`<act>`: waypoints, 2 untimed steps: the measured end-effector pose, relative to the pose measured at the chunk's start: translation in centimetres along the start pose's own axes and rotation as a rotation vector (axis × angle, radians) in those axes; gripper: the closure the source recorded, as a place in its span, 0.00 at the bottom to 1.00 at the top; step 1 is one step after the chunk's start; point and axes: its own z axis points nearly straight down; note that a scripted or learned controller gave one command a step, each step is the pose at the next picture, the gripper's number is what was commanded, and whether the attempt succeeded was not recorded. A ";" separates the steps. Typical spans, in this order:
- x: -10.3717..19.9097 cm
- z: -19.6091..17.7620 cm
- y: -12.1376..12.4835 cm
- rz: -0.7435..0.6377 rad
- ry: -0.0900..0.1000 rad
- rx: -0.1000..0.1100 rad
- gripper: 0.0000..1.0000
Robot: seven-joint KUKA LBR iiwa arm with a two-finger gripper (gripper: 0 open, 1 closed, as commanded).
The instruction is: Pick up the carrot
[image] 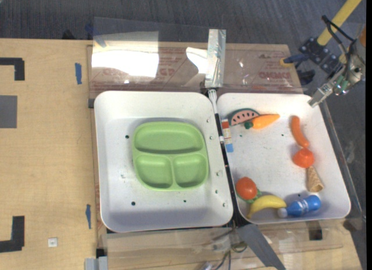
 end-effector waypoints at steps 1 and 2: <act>0.1 0.5 -0.1 0.001 0.007 0.007 0.00; 6.6 13.7 -4.3 0.182 0.006 0.006 0.00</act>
